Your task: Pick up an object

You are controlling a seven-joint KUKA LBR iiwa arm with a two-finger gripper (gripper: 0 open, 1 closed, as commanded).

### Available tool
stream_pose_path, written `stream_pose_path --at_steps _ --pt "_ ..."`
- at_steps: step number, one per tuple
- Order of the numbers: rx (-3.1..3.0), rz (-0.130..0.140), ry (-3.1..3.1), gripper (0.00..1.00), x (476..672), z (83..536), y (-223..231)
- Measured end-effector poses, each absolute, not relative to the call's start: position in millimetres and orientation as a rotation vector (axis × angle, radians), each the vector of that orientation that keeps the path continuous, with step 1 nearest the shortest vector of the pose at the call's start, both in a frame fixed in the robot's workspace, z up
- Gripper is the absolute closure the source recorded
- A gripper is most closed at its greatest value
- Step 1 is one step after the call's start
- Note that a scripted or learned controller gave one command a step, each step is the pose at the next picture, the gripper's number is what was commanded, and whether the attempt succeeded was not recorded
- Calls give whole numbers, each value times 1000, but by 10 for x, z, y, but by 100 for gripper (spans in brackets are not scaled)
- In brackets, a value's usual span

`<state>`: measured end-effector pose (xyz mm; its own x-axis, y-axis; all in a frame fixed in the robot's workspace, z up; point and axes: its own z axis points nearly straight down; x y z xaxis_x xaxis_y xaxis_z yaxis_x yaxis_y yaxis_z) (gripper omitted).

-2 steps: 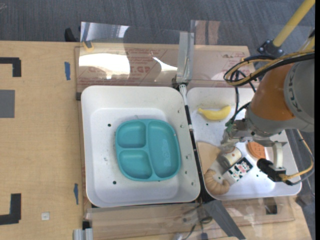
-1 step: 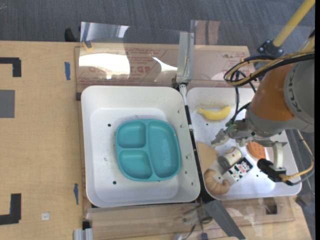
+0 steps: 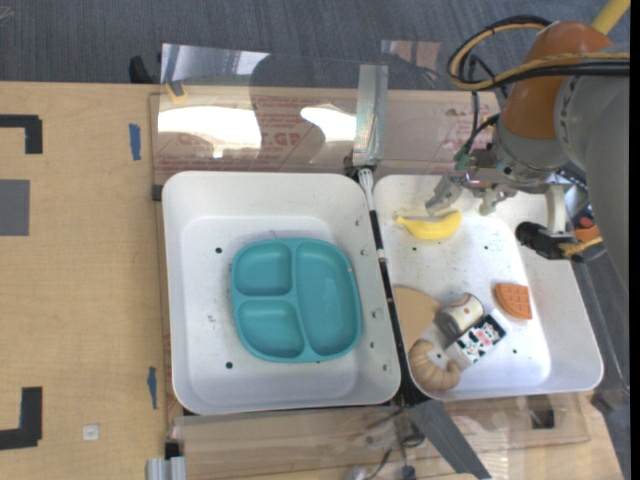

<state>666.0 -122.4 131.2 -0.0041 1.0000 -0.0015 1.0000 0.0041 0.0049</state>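
A yellow banana (image 3: 430, 226) lies in the right bin (image 3: 570, 363) near its far left corner. My gripper (image 3: 464, 200) hangs at the back of that bin, just above and to the right of the banana. Its two fingers stand apart, so it is open, and nothing sits between them. The left fingertip (image 3: 439, 200) is close over the banana's upper edge; I cannot tell whether it touches.
The right bin also holds an orange biscuit-like piece (image 3: 513, 300), a small black-and-white box (image 3: 477, 336), a tan block (image 3: 459, 314) and a curved brown pastry (image 3: 431, 365). A teal divided plate (image 3: 296, 298) rests in the left bin (image 3: 190, 268).
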Motion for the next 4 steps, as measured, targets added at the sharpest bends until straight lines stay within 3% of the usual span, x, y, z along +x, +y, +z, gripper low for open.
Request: stream_pose_path --at_steps 1,2,3,4 --pt "2218 3 2219 0 6122 868 -1516" --pt "2227 -18 2234 0 6637 852 -1028" --pt "2231 -34 2243 100 6604 918 -1031" --pt "2204 20 2228 100 6660 1923 -196"
